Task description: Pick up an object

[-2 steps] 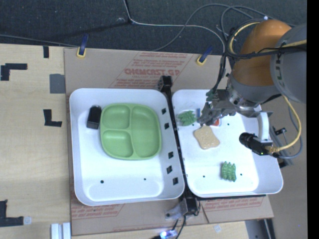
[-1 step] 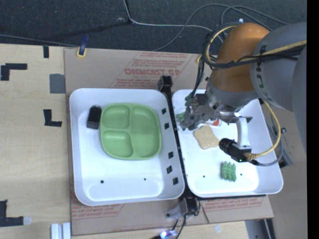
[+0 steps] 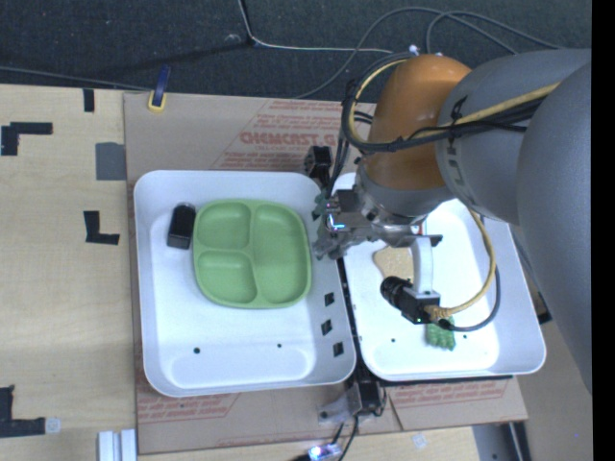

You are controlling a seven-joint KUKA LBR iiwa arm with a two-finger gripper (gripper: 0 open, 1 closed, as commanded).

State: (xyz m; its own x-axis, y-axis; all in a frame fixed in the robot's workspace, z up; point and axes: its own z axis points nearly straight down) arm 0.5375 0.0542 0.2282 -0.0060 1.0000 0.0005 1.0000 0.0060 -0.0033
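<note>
- My jaws (image 3: 332,227) hang over the divide between the bins; open or closed, I cannot tell.
- Approach step: plate (image 3: 253,254) and black block (image 3: 181,226) lie in the left bin (image 3: 231,365).
- Next: pick one, descend squarely.

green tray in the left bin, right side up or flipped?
Right side up. The green tray lies flat in the left bin, its three compartments facing up with raised dividers visible; nothing sits in them.

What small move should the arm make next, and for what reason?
Probably shift toward the tan flat object in the right bin. The gripper sits over the divide between bins, nothing visible between its fingers, and that object lies nearest; the green plate looks too wide.
</note>
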